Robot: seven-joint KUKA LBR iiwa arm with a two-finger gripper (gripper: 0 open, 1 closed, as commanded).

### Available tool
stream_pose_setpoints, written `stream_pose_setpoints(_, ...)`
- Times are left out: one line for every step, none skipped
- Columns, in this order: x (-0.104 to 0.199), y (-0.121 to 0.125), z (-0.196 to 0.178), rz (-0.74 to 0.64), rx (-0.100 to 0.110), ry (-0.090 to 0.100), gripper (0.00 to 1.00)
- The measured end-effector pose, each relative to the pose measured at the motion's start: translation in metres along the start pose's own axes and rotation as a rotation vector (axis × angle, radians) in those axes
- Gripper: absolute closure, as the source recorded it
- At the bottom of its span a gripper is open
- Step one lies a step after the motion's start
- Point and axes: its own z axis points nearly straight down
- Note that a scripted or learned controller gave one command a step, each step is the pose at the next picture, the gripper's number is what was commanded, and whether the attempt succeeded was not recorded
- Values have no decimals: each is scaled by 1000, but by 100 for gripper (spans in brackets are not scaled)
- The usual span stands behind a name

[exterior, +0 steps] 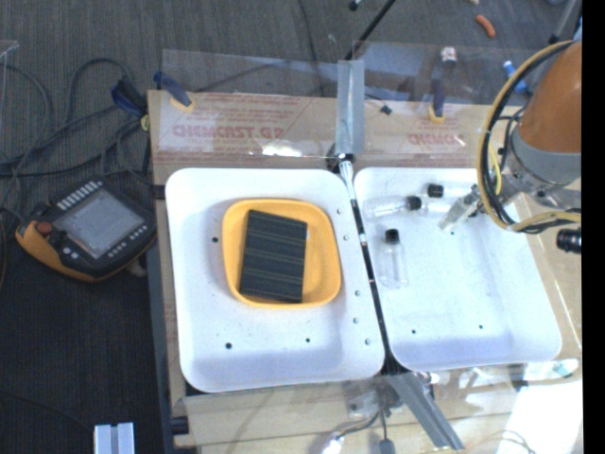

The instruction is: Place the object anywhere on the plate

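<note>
The dark ribbed rectangular block (274, 254) already lies on the square yellow plate (324, 277); the gripper (463, 211), its state unreadable, should retreat without disturbing it.

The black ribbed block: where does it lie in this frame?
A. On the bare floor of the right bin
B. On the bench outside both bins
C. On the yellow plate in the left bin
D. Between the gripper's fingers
C. The black ribbed block lies flat on the yellow plate, which sits in the left bin.
</note>
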Motion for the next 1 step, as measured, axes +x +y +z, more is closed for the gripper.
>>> stream_pose_setpoints(0,0,0,0,0,0,0)
